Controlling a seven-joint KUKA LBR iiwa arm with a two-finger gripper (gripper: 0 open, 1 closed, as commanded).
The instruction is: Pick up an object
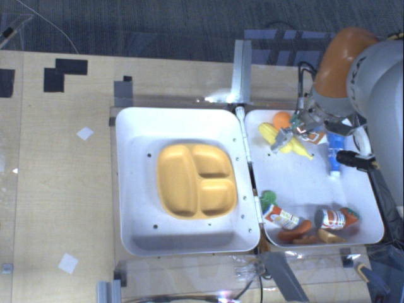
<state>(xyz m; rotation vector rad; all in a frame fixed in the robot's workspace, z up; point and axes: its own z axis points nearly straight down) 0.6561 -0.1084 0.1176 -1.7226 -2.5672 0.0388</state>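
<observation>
My gripper is down in the far left corner of the right bin, right over a yellow banana-like toy. Its tip touches or covers part of that yellow toy, and a yellow piece sticks out to its right. An orange ball lies just behind the gripper. A blue and white bottle lies to the right of it, under the wrist.
The left bin holds a yellow divided tray. Along the right bin's near edge lie a green item, a red and white can, a red sausage shape, another can and a tan piece.
</observation>
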